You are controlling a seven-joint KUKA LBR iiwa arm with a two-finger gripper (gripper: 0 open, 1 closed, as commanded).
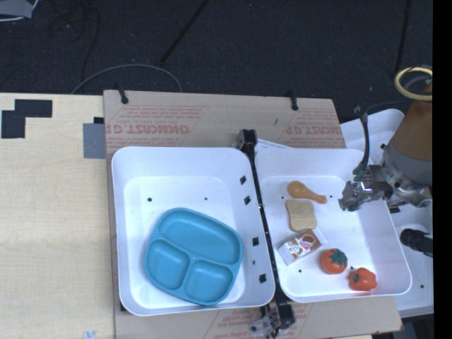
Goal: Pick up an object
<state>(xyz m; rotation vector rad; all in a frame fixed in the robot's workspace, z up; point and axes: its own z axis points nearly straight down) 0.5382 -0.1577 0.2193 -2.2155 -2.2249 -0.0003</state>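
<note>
- The gripper (pixel 351 196) hangs at the right bin's (pixel 332 168) right side, above the floor near the far-right wall; whether its fingers stand apart or together I cannot tell, and nothing shows between them.
- Candidate things all lie in the right bin: a drumstick (pixel 306 191) just left of the gripper, a toast slice (pixel 301 215) nearer and touching or almost touching the drumstick, a small packet (pixel 299 246) nearer again, then a tomato (pixel 333 260) and a second red fruit (pixel 362 279) in the near-right corner.
- Risk: the drumstick is thin and tapered; a closing grip may well squeeze it sideways or roll it away.
- Risk: the toast and the packet lie flat, so the fingers would likely skate over them and come up with nothing.
- Risk: the two red fruits are round and sit close together near the wall; a descent there could nudge one into the other or clip the bin's edge.
- Risk: the gripper is already close to the right wall, so a straight drop here would probably meet bare plastic.
- Surface: smooth white bins, likely slippery, side by side on a cardboard sheet (pixel 212 122); the left bin (pixel 141 168) holds a blue divided tray (pixel 193 255).
- Room: a pale wooden bench (pixel 49 224) at left, dark carpet (pixel 233 41) with cables beyond.
</note>
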